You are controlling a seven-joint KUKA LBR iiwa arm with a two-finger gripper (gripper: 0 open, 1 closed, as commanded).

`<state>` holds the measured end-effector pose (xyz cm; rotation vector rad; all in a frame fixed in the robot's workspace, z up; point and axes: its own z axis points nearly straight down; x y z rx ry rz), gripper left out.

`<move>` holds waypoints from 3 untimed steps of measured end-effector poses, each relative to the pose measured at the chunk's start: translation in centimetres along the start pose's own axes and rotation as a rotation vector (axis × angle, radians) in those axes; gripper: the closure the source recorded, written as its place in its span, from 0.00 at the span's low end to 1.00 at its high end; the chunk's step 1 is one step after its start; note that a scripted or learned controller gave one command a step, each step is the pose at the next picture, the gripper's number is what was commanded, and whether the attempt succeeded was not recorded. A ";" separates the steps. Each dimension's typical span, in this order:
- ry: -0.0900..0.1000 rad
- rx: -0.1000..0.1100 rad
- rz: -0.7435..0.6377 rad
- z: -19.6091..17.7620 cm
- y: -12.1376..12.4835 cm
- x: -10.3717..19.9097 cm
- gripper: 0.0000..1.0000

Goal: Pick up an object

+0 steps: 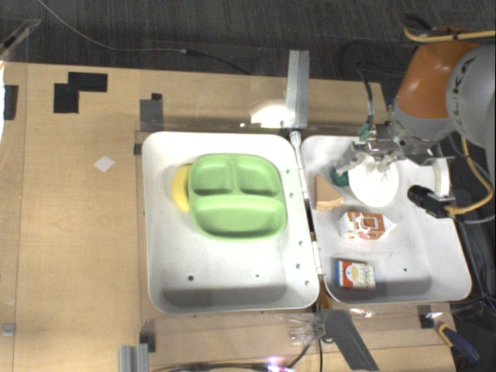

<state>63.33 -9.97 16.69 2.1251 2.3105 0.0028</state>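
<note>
The pincer (377,152) hangs low over the top part of the right bin (449,281), and I cannot tell how it is set or if it has hold of anything, because the metal parts blur together over a white round thing (373,186) just under it. A small teal thing (339,178) sits at the left edge of that white round thing, touching it or nearly so. Just below the teal thing lies a tan wedge (328,201), close to the wall between the bins. Lower down is a red and white packet (364,225), and nearer the front wall lies a small red and blue box (355,273). In the left bin (167,281) sits a green tray (235,194) with a yellow thing (180,188) peeking out from its left side. To do this step well, I think the pincer should go straight down over one thing, close gently around its middle, and then lift slowly. The things near it sit tight together, so it could bump or push a neighbour. The box at the front sits more alone on the tabletop side and looks easier to take.
</note>
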 end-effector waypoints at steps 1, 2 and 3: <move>-0.005 -0.019 -0.092 7.2 2.7 -1.5 0.00; -0.009 -0.028 -0.092 5.7 3.0 -1.6 1.00; 0.000 -0.005 -0.072 -5.9 -0.1 4.4 1.00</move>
